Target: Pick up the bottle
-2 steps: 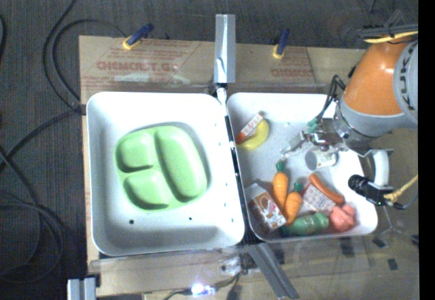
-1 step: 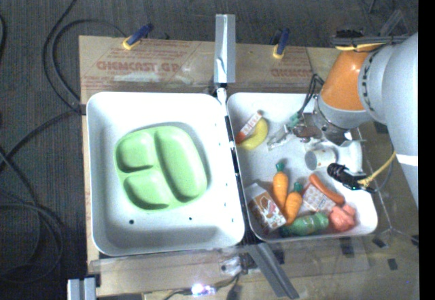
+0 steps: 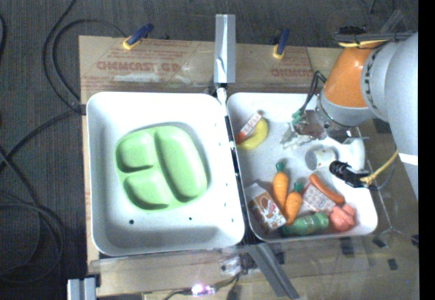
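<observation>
A green bottle (image 3: 307,225) lies on its side along the near wall of the right bin (image 3: 370,227), between a brown box (image 3: 266,210) and a pink-red toy (image 3: 343,217). My gripper (image 3: 299,130) hangs over the upper middle of this bin, below the arm's orange band (image 3: 346,84). It is well away from the bottle, towards the far side, and nothing shows in its grasp. A white cup (image 3: 321,155) lies just below and to the right of it.
Also in the right bin are a yellow banana (image 3: 257,135) with a small red-and-white item (image 3: 249,126) on it, two carrots (image 3: 281,186) (image 3: 293,203), and a red sausage (image 3: 326,190). The left bin (image 3: 102,156) holds a green divided plate (image 3: 162,166).
</observation>
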